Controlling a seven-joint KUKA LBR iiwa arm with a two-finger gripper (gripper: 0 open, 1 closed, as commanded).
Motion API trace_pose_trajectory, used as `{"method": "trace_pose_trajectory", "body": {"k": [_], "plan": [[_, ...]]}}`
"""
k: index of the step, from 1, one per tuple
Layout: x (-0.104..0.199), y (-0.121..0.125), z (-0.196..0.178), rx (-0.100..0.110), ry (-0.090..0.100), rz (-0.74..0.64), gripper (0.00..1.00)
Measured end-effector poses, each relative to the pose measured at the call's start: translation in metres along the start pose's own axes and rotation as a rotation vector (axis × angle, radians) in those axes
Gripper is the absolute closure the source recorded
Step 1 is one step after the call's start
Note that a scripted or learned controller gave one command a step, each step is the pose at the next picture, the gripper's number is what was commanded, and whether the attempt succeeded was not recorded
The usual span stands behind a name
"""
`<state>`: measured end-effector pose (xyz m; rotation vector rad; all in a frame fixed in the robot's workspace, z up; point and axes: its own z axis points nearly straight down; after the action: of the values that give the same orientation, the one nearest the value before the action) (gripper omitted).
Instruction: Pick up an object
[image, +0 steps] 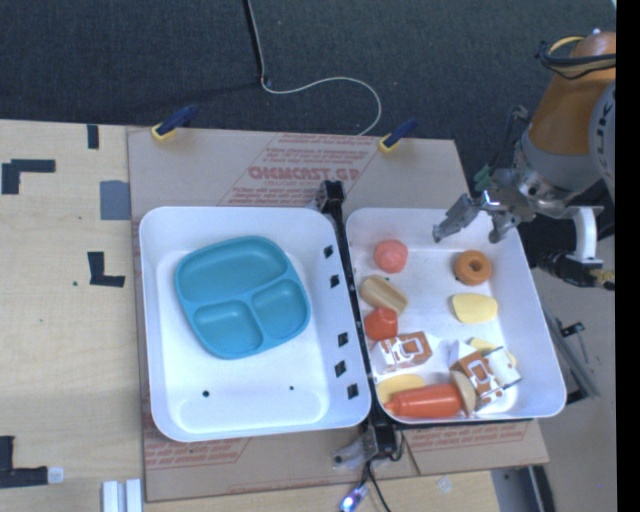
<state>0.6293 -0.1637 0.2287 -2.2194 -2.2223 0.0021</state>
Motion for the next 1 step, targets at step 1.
{"method": "trace_pose_trajectory", "body": {"k": [1], "plan": [[0.0371, -0.0156, -0.2130, -0.019, -0.003, -0.004, 0.00]]}}
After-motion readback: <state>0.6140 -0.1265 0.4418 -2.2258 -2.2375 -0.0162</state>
